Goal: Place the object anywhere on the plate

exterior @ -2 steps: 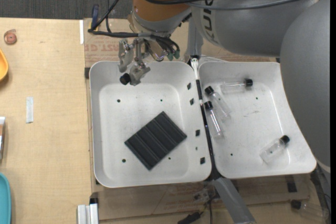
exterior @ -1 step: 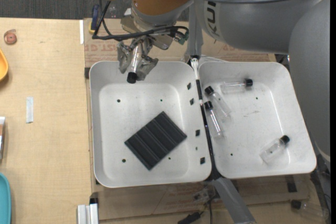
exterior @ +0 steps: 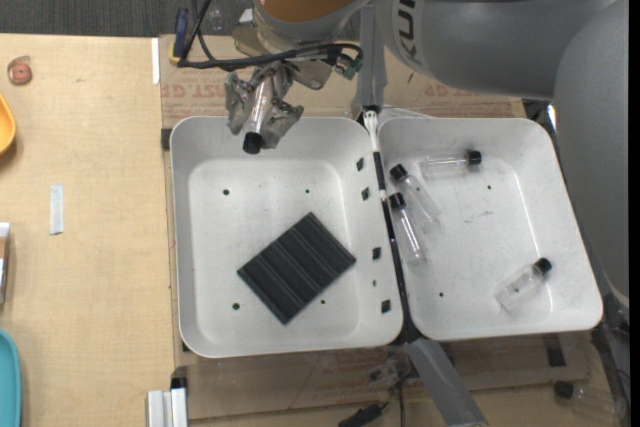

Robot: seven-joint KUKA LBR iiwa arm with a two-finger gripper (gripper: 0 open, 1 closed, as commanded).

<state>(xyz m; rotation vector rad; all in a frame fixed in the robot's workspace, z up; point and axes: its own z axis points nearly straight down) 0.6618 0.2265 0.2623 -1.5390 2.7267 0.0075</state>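
Observation:
A black ribbed plate [exterior: 296, 267] lies flat and turned at an angle in the left bin [exterior: 200, 315], toward its front. My gripper [exterior: 260, 118] hangs over the back rim of that bin, up and left of the plate. It is shut on a clear vial [exterior: 258, 120] with a black cap, which points down and to the left between the fingers [exterior: 238, 107]. The vial is in the air, well clear of the plate.
The right bin [exterior: 570, 215] holds several more clear vials with black caps, one at the back [exterior: 450, 163], two by the left wall [exterior: 408, 215] and one at the front right [exterior: 524, 281]. The arm's grey body covers the upper right. A wooden bench [exterior: 90, 215] lies to the left.

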